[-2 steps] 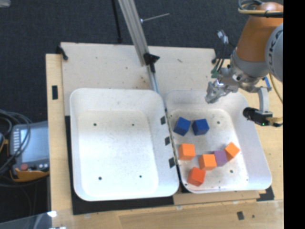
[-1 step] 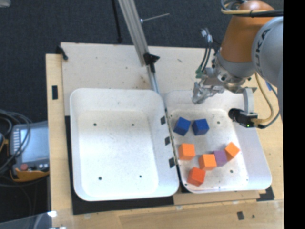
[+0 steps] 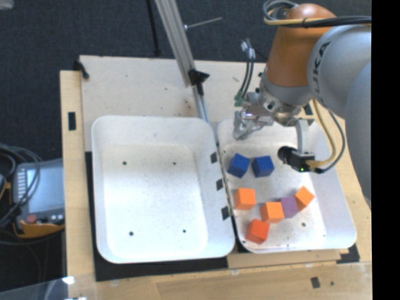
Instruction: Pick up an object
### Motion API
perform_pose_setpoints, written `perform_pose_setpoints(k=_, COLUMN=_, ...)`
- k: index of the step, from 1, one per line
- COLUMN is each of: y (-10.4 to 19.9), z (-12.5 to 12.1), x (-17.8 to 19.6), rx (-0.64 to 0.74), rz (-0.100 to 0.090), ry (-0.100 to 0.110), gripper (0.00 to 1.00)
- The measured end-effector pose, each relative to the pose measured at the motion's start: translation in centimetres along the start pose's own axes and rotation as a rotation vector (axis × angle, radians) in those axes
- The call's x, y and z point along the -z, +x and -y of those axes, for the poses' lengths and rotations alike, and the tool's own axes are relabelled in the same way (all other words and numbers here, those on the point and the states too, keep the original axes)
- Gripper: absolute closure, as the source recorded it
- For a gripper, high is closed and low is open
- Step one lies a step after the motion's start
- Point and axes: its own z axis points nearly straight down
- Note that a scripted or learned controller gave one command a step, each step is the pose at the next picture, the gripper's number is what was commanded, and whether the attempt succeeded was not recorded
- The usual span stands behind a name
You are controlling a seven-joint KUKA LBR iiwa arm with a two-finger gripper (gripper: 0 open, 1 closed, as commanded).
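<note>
Dark carpet surrounds a pale wooden bench [image 3: 72,167] carrying two shallow white bins. At the left of the frame, the left bin [image 3: 103,136] offers nothing to grasp. Right of centre, the right bin [image 3: 340,230] holds the blocks: two blue cubes [image 3: 239,165] side by side near its upper left, an orange cube [image 3: 245,197] below them, then a red-orange block [image 3: 257,230], another orange block [image 3: 272,211], a purple block [image 3: 289,206] and a small orange one [image 3: 304,197] clustered close. The gripper [image 3: 248,125] hangs above the bin's upper edge, just above the blue cubes; whether its fingers are spread or closed I cannot tell. Best choice seems the left blue cube: descend straight, fingers straddling its free sides, clear of its neighbour.
</note>
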Motion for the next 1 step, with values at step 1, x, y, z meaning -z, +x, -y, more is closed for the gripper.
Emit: perform_pose_setpoints(k=1, y=4.97, z=1.47, x=1.02, rx=-0.002, rz=-0.001, ry=0.0, gripper=1.0)
